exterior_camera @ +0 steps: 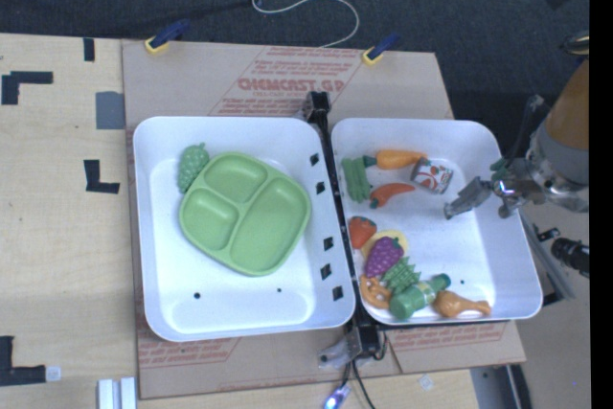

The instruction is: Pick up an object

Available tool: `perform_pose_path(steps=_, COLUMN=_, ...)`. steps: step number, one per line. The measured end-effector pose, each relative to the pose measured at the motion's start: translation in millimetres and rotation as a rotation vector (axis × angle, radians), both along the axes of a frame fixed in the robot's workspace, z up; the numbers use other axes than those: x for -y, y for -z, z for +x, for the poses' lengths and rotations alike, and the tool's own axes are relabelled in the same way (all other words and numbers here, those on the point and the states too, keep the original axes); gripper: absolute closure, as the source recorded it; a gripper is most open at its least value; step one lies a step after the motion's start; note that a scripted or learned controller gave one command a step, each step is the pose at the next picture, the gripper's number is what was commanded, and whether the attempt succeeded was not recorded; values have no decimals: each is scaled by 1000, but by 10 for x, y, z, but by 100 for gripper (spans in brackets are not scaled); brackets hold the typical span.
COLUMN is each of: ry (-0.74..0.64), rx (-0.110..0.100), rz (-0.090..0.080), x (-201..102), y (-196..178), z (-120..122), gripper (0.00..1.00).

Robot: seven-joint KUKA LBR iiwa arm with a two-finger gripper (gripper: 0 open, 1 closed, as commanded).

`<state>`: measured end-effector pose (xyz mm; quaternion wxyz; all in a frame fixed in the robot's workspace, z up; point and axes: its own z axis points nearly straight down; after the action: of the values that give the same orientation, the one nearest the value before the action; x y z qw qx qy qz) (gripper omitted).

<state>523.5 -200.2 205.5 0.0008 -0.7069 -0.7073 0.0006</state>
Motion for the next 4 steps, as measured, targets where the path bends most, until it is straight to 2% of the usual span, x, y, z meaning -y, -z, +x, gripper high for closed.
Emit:
perform_pose_path(steps=1, ry=-1, rx=0, rz=0, x=-6, y=-98, z=4, gripper=100)
perform_pose_path(steps=2, ry=-15, rx=16, rz=3, x=-1261, y=-1511, z=-386, gripper=100)
perform_pose_path(steps=3, ry=4, rx=5, rz=-3, x=-651, y=-1815, z=-398, gripper=100)
perform_pose_path(steps=4, ry=7, rx=2, rz=-3, x=99, y=-1852, z=-405, gripper=100)
